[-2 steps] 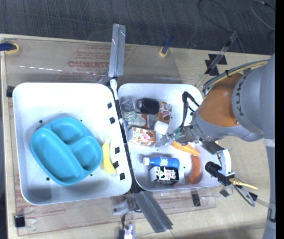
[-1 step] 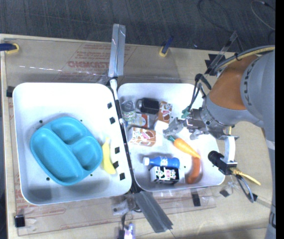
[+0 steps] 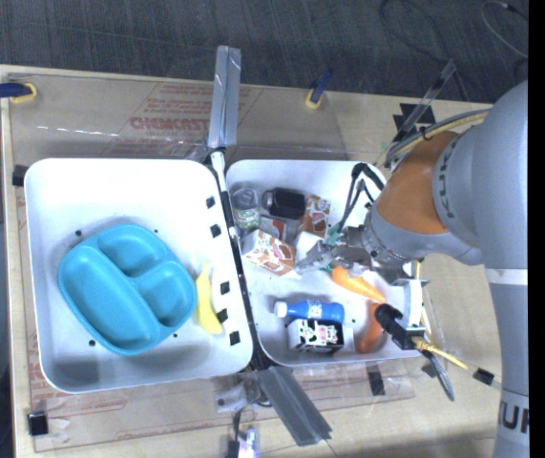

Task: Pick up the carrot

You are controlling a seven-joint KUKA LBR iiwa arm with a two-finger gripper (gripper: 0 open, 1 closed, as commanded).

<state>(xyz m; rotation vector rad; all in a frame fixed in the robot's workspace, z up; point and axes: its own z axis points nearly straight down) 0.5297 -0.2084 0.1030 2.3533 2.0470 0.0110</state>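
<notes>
— Bench with two white bins: where is the carrot (image 3: 356, 281)?
— I see it in the right bin (image 3: 282, 175), right of centre, just beside the gripper (image 3: 334, 248), above a brown item (image 3: 372, 334).
— Fingers?
— I cannot tell their state. Left bin (image 3: 62, 184) holds a blue tray (image 3: 124, 286).
</notes>
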